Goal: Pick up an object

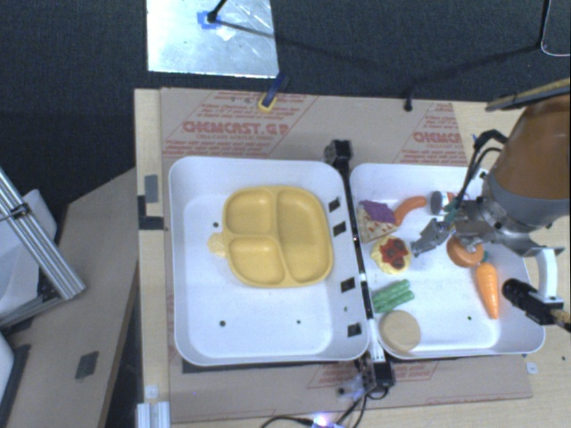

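On the worktop (223, 119), the left white bin (192, 328) holds a yellow divided plate (272, 236). The right bin (446, 333) gathers toy foods as pick candidates; the pincer (426, 239) hovers just beside the red pizza-like piece (392, 255), how far open I cannot tell.

My arm (535, 163) cut off at right edge. Orange ball (464, 253) half hidden under gripper (432, 236).
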You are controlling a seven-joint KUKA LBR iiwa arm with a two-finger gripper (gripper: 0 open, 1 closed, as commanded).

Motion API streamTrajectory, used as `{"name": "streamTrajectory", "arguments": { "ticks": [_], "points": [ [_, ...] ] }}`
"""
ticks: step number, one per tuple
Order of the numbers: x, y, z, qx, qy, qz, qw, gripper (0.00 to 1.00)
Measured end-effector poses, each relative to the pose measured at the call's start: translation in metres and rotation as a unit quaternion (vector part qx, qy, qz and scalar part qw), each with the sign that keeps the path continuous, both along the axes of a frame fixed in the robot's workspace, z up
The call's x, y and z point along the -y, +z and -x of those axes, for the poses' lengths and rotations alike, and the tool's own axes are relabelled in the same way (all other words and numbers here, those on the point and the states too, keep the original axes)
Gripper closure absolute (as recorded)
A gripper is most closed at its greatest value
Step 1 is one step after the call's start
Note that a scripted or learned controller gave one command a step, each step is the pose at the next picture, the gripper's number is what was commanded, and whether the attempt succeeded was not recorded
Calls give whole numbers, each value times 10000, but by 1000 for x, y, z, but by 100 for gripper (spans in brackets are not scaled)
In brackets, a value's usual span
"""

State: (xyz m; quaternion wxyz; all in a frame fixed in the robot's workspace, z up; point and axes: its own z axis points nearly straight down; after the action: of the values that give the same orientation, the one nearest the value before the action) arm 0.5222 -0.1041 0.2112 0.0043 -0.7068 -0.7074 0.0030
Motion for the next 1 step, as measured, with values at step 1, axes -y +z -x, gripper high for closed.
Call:
{"name": "streamTrajectory", "arguments": {
  "ticks": [1],
  "points": [
    [0,5,-3,58,12,8,10000,0]
  ]
}}
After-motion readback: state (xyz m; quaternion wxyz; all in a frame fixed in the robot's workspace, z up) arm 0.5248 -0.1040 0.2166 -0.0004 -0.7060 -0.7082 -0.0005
